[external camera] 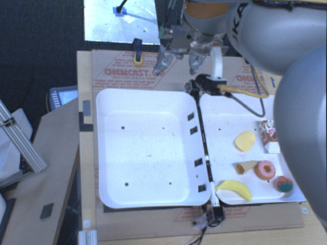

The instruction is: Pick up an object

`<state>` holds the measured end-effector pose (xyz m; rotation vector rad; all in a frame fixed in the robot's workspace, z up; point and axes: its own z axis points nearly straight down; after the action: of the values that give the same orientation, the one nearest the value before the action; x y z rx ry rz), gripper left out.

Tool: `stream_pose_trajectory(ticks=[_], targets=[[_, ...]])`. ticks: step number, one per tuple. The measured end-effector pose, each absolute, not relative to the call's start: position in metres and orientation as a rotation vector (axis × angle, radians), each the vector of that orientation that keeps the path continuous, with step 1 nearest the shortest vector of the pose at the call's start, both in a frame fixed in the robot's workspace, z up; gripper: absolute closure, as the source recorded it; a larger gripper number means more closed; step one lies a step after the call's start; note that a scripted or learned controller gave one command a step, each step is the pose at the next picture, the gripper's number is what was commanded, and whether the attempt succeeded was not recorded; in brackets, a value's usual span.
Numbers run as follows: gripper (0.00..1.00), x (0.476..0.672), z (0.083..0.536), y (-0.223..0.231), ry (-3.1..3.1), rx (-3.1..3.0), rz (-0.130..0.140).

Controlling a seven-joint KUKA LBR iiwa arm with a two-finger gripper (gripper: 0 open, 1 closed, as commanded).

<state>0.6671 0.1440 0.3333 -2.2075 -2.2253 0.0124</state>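
My gripper point(180, 63) hangs above the far edge of the bins, near the divider, its two fingers spread apart with nothing between them. In the right bin point(225, 137) lie a yellow chip-shaped piece point(244, 141), a small carton point(268, 135), a cone-shaped piece point(246, 166), a pink donut point(265, 170), a banana point(234, 189) and a red and green fruit point(284, 184). All of them sit well in front of and to the right of the gripper.
The left bin point(145, 147) is bare white. A yellow and black clamp point(138, 52) stands on the cardboard behind it. Black clips point(195, 130) run along the divider. The grey arm point(286, 50) covers the right bin's far right side.
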Motion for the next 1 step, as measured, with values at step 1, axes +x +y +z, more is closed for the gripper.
stream_pose_trajectory(ticks=[1], targets=[[0.00,0.6651,0.1795,0.0926,-2.212,-2.220,0.022]])
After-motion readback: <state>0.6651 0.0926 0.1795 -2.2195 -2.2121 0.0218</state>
